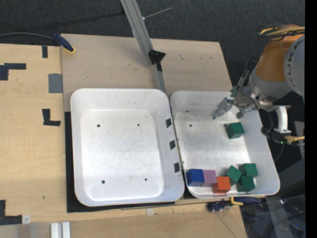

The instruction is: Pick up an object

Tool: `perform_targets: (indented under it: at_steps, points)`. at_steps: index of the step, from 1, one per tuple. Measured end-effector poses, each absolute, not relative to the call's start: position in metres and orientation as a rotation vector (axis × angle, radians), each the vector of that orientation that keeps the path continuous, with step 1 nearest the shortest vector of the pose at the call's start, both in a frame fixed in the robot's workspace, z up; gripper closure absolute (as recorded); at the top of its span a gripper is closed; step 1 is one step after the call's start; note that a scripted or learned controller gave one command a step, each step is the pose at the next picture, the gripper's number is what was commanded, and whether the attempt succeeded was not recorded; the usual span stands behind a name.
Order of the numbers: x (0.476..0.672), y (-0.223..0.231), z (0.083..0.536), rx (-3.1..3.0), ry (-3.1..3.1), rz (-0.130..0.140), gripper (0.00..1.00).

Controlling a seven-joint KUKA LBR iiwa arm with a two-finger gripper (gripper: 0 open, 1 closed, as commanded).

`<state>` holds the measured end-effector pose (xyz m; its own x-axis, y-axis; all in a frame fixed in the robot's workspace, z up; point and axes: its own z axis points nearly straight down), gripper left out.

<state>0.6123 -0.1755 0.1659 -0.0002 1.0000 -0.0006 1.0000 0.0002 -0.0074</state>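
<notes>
Our end effector [229, 109] hovers open and holding nothing over the right bin [198, 100], just above a lone green block [235, 130] near its right edge.

Grey arm with orange band reaching from right, hand [229, 109] fingers spread apart

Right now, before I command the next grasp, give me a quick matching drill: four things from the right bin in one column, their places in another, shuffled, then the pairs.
Things:
1. blue cube
2. orange cube
3. lone green cube
4. tool

Places:
A. just above the lone green cube, over the right bin's upper part
B. leftmost in the bottom row
C. alone mid-bin, apart from the cluster
D. bottom row, right of the purple cube

Pairs: 1-B, 2-D, 3-C, 4-A
</notes>
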Motion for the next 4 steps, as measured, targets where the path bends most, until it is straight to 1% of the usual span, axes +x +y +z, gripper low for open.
perform_targets:
  at_steps: [1,2,3,4]
  points:
    - [0.613,-0.179,0.122,-2.219,-2.221,0.006,0.00]
    - [0.612,-0.178,0.090,-2.218,-2.222,0.006,0.00]
    - [0.613,-0.177,0.102,-2.217,-2.224,0.003,1.00]
    - [0.621,-0.168,0.153,-2.220,-2.226,-0.004,1.00]
